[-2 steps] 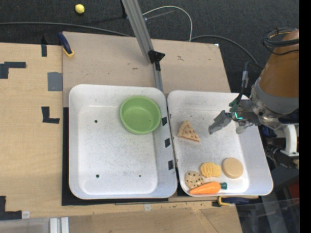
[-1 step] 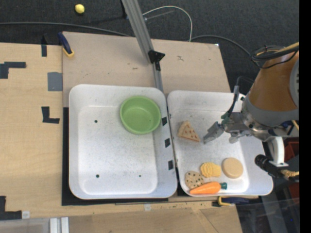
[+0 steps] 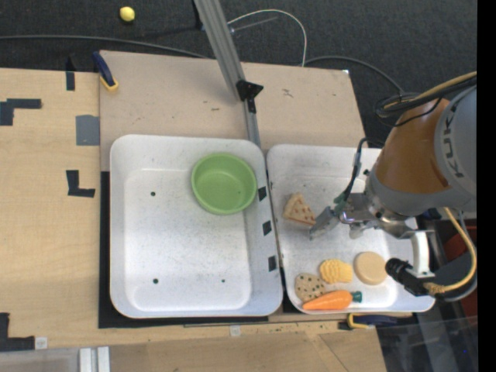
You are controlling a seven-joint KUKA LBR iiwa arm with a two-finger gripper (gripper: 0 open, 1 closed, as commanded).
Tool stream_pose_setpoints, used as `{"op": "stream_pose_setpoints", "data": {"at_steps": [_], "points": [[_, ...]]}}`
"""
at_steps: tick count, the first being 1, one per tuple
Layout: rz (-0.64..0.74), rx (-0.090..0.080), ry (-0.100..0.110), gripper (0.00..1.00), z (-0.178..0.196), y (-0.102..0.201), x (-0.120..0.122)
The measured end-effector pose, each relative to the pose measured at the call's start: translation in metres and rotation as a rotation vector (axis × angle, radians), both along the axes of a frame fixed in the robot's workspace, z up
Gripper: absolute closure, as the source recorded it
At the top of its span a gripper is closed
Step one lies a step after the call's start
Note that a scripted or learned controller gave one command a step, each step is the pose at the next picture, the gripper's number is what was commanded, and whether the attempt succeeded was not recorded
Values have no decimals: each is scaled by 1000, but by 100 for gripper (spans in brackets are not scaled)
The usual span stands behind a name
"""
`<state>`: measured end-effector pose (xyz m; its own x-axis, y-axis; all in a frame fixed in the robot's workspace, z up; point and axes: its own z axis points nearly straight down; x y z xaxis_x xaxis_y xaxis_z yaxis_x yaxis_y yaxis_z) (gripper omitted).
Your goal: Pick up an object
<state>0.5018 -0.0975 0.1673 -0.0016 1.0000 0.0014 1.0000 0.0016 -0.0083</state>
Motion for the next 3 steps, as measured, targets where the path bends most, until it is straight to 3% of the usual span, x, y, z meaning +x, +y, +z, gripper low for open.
{"op": "stream_pose_setpoints", "data": {"at_steps": [1,2,3], "points": [[0,0,2,0,-62,8,-3],[0,1,-2,100,-49,8,-2],[-1,-2,-11,100,2,2,7]]}}
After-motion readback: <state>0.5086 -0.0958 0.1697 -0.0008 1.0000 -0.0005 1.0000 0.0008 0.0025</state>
